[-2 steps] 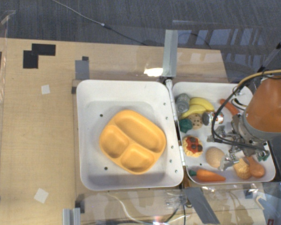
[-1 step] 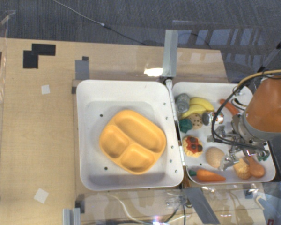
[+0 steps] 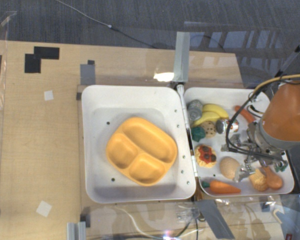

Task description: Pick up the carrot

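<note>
The carrot point(image 3: 224, 187) lay flat against the near wall of the right bin point(image 3: 288, 189), toward that bin's near-left corner, orange body pointing right and its green top at the left end. Nothing touched it from above. Just beyond it sat a pale egg-shaped piece point(image 3: 229, 167), and to the right of that a tan bread-like lump point(image 3: 258, 180) and a brown-orange piece point(image 3: 273, 179) near the near-right corner.

The gripper point(image 3: 246, 171) hung over the near-right part of the same bin, just beside the egg-shaped piece and above and to the right of the carrot, apart from it. Its fingers were buried in metal linkage and cabling; whether they were spread or closed could not be made out, and nothing was seen between them. The arm's orange band point(image 3: 288, 115) stood above it at the bin's right side.

Further toward the far wall: a banana point(image 3: 213, 113), a grey can-like item point(image 3: 194, 110), a round speckled cookie-like piece point(image 3: 208, 129), a dark green item point(image 3: 196, 133) by the left wall, and a small pizza-like round point(image 3: 206, 155) with red and yellow toppings. A red-orange piece point(image 3: 244, 114) lay near the far-right area.

The left bin point(image 3: 95, 189) held a yellow three-compartment plate point(image 3: 141, 150), roughly centred.
</note>
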Controlling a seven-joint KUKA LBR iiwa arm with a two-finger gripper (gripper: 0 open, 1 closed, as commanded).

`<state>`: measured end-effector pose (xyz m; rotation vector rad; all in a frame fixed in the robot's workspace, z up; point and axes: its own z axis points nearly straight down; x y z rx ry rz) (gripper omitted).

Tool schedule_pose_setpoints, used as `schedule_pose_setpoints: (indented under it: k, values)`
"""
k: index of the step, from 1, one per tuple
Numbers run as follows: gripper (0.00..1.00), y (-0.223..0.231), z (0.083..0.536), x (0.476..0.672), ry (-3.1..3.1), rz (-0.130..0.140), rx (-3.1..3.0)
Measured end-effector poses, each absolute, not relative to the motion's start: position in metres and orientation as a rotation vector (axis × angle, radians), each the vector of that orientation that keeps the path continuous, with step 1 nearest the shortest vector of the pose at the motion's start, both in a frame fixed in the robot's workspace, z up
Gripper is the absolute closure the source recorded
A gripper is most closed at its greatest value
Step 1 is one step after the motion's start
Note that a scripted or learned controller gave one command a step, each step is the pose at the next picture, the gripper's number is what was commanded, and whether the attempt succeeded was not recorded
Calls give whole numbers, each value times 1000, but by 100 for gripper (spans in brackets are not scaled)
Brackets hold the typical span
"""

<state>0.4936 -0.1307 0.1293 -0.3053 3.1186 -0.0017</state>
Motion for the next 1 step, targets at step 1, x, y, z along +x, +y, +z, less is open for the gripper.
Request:
schedule_pose_setpoints:
  k: [1]
  values:
    - [0,-131,129,494,3119,-2,-305]
